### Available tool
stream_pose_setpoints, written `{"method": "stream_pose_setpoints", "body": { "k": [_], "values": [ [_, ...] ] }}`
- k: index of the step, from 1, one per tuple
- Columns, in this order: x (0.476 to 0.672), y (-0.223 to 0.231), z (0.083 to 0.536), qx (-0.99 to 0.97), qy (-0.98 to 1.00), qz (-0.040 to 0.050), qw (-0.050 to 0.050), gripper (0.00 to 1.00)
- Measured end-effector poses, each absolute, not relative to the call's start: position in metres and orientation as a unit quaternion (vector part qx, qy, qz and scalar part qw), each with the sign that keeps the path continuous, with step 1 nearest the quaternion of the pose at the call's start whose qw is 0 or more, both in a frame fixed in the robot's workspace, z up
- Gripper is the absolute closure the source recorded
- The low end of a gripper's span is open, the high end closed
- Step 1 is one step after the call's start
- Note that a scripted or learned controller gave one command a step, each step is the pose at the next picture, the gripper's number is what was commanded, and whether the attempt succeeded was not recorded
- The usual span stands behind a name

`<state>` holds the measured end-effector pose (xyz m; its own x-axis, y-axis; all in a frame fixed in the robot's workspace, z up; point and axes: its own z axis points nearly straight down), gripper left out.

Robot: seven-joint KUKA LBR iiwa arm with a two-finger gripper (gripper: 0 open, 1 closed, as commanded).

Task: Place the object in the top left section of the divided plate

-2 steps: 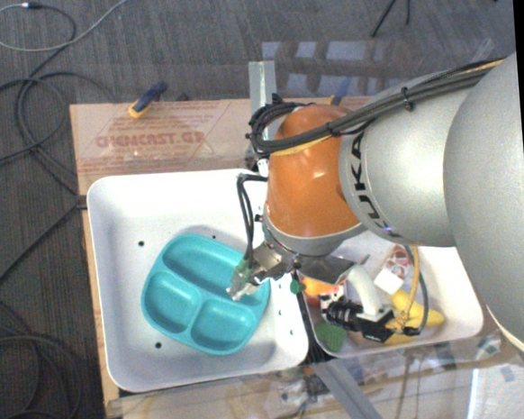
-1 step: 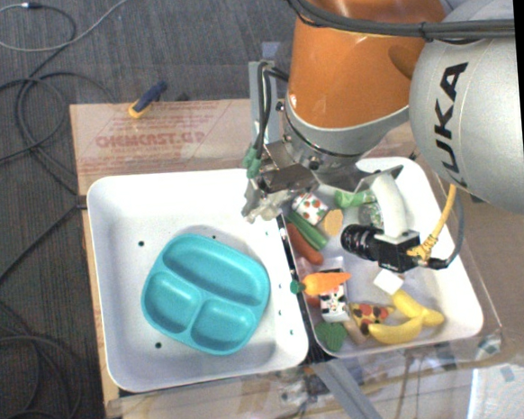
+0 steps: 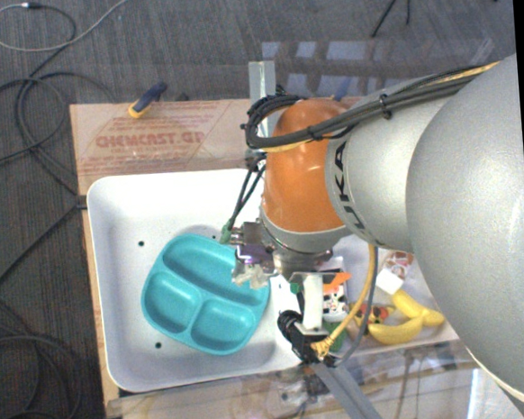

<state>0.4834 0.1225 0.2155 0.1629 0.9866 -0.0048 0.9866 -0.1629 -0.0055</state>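
smooth teal divided plate, rounded and glossy, three moulded sections, lying tilted in the left white bin of matte plastic with rounded corners. glossy orange band and grey shell of the arm looming just right of the plate, over its upper right edge. gripper beside that same edge, hidden under the wrist; cannot tell its state. task's object not made out. right of the plate, in the other bin, a curved yellow banana among small mixed items.

Cardboard-topped bench, white bin on it, yellow-handled tool at edge
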Motion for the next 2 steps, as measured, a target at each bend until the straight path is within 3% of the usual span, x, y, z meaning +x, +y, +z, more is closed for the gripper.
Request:
{"method": "stream_pose_setpoints", "body": {
  "k": [1, 2],
  "values": [
    [0.483, 0.123, 0.222, -0.762, -0.648, 0.0075, 0.002, 1.00],
    [0.482, 0.122, 0.167, -0.712, -0.702, 0.0042, 0.002, 1.00]
  ]
}}
